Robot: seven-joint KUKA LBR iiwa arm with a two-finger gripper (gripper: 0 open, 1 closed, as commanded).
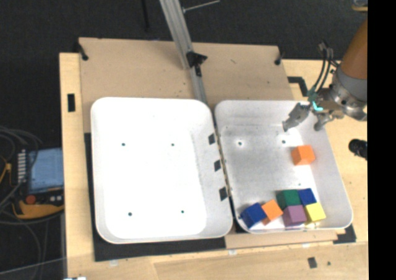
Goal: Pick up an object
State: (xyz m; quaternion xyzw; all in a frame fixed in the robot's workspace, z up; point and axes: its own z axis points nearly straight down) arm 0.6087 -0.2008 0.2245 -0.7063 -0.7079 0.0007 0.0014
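Camera view from above, left to right. At the far left, off the bench, a blue box [46, 169] lies among cables [18, 210]. The wooden bench [179, 65] carries two shallow white bins side by side. The left bin [154, 167] shows a plain white floor with a few small dark dots. A slanted metal rail [176, 25] runs down from the top edge to the junction between the bins, ending at a dark clamp [197, 60]. The right bin [260, 161] has a scuffed, greyish floor and holds all the blocks. Along its near wall sits a cluster: a blue block [253, 214] at the left, an orange block [271, 210] touching it, then a purple block [294, 215], a green block [288, 198] just behind it, a second blue block [307, 196] beside the green one, and a yellow block [315, 212] at the right end. A lone orange block [303, 155] lies apart from the cluster, nearer the far right of the bin. The gripper [307, 119] hangs over the far right corner of this bin, above and behind the lone orange block, with its two fingers spread apart and nothing between them. The arm [352, 68], with its orange band, enters from the right edge.
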